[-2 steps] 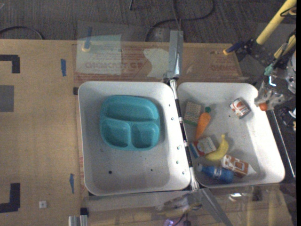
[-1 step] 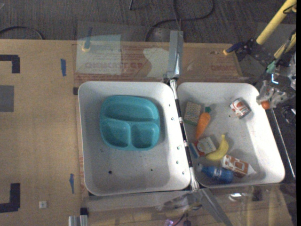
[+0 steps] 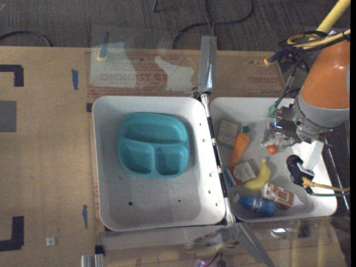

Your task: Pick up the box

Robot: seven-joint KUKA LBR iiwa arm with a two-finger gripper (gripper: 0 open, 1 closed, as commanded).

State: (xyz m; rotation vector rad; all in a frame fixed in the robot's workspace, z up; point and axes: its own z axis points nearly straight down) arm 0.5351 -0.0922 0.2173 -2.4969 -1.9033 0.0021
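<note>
Over right bin (image 3: 328, 204), your gripper (image 3: 276, 137) is hovering near carrot (image 3: 240, 145); box (image 3: 278, 195) is lying apart by banana (image 3: 259, 176); jaws' state: cannot tell.

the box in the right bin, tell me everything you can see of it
The box is a small carton, orange-brown and white with printing too small to read, cardboard by its look. It lies flat and askew on the floor of the right bin, near that bin's front edge. A blue bottle lies close on its left and a banana just above that. The gripper is well away from it, further back in the bin; nothing grips the box.
</note>
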